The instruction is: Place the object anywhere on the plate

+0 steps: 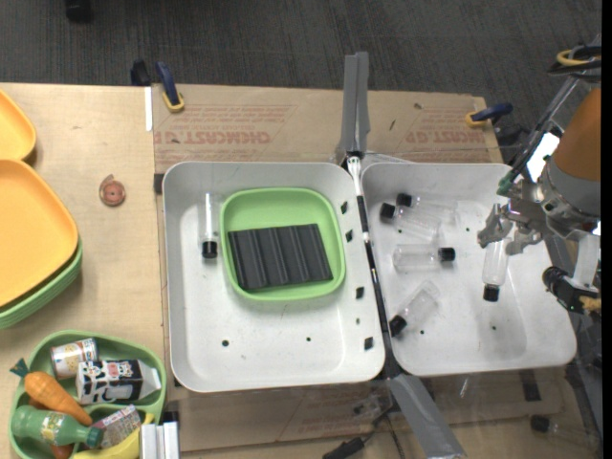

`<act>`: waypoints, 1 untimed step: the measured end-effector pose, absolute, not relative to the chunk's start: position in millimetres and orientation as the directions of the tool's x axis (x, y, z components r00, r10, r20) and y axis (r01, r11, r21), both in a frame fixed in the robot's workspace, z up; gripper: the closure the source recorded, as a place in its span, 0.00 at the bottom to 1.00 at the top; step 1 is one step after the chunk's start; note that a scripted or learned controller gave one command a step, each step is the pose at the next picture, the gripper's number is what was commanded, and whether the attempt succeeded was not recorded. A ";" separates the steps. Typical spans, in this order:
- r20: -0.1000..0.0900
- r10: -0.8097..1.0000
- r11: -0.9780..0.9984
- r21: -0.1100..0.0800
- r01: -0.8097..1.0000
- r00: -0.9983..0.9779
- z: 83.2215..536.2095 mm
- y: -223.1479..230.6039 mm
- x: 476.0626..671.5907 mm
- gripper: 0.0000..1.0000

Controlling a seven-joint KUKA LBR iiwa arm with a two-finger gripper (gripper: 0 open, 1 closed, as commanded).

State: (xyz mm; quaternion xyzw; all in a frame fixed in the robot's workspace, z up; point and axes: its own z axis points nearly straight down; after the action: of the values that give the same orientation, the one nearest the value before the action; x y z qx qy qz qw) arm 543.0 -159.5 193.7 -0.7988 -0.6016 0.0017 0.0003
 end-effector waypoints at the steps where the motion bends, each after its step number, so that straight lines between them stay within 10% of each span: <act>1: -0.002 0.961 -0.276 -0.002 0.961 0.276 193.8 -159.5 543.0 0.00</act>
State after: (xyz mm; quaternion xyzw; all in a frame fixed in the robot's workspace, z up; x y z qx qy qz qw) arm 543.0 -159.5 193.8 -0.7988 -0.6015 0.0016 0.0002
